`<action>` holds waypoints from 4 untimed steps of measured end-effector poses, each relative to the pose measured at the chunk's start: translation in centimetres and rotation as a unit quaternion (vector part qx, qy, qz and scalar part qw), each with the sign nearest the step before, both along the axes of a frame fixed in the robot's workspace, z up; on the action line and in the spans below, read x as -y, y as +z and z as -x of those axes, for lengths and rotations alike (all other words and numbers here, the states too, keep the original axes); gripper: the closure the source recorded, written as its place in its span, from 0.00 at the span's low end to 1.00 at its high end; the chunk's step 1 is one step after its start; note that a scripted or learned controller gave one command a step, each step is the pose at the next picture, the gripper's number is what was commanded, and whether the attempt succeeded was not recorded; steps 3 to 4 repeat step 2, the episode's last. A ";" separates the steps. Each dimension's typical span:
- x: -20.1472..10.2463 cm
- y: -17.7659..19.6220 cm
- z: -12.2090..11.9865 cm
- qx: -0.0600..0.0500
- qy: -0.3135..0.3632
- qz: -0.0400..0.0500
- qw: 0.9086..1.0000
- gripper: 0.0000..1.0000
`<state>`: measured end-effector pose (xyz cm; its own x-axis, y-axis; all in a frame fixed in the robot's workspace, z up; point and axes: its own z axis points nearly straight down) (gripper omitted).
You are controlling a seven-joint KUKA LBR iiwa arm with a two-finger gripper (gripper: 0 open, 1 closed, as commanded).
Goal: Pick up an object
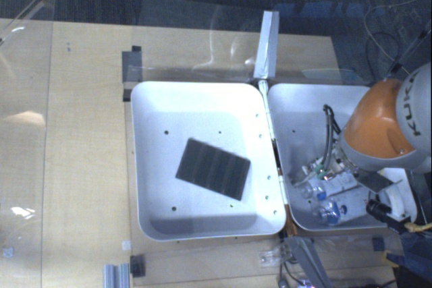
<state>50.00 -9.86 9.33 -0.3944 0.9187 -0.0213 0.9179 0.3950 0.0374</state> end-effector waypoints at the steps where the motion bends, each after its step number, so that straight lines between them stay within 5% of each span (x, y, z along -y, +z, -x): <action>1: -0.1 1.1 -0.1 0.001 0.001 -0.001 1.000 1.00; 2: -0.1 1.0 -0.1 0.001 0.001 -0.001 1.000 0.00; 4: -0.1 1.0 -0.1 0.001 0.001 -0.001 1.000 0.00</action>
